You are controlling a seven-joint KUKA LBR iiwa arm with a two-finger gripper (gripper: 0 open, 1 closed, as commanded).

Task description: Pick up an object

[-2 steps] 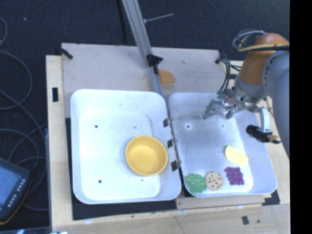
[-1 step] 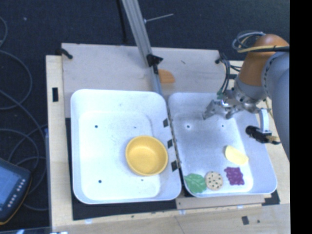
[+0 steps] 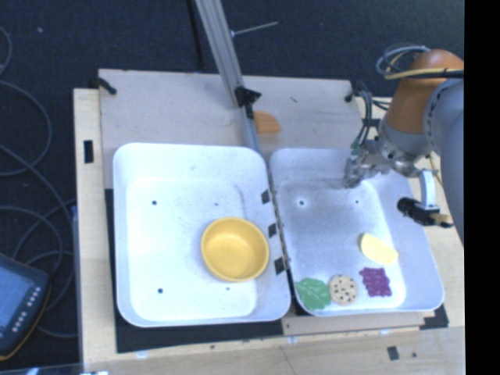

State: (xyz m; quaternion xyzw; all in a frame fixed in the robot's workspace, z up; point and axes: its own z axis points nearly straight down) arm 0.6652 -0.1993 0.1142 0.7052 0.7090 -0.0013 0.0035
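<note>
At far left, off the bench's edge, a dark tablet-like device (image 3: 17,303) on the floor among loose cables. On the bench (image 3: 164,104), two shallow white bins side by side. In the left bin (image 3: 141,170), a yellow bowl (image 3: 234,248), upright, sitting toward the bin's right wall and near its front edge. Behind the bins, a slanted metal rail (image 3: 221,45) running down to the gap between them, with a small orange object (image 3: 266,123) on the bench just beside its foot.

In the right bin (image 3: 312,178), four small items gathered along the front edge and front right corner: a green piece (image 3: 313,292) at the front left, touching or nearly touching a round cookie (image 3: 342,288), then a purple cluster (image 3: 376,281) just beside that, and a pale yellow piece (image 3: 379,248) a little farther back, apart from the rest.

Above the right bin's back right corner, the gripper (image 3: 355,172), hanging from the grey arm with its orange band (image 3: 414,92), well apart from all four items. Nothing seen between the fingers; whether spread or closed, impossible to tell at this size.
</note>
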